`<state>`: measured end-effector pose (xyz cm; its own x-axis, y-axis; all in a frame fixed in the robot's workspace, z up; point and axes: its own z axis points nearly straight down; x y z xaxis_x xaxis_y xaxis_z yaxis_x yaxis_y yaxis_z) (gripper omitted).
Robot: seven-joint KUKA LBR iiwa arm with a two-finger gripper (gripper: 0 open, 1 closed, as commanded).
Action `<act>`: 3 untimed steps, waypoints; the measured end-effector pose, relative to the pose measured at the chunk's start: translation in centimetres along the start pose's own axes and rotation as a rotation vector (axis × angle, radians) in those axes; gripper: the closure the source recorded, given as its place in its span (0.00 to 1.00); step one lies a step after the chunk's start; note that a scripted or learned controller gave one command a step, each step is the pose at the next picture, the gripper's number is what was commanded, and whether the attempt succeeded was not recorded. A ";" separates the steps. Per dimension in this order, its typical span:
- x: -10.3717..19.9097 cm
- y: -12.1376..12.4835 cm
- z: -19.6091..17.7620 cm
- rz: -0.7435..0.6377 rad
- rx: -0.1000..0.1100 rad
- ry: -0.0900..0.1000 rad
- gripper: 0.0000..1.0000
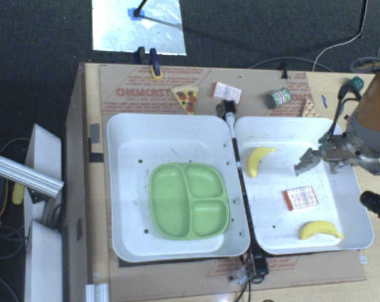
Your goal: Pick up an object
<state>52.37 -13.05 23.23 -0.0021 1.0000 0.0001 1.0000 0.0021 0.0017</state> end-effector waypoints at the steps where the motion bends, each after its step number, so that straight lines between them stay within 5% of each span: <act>1: 0.0 0.0 0.0 0.000 0.000 0.000 0.00; 3: 0.0 0.0 0.0 0.000 0.000 0.000 0.00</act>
<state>52.37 -13.05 23.23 -0.0022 1.0000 0.0001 1.0000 0.0022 0.0016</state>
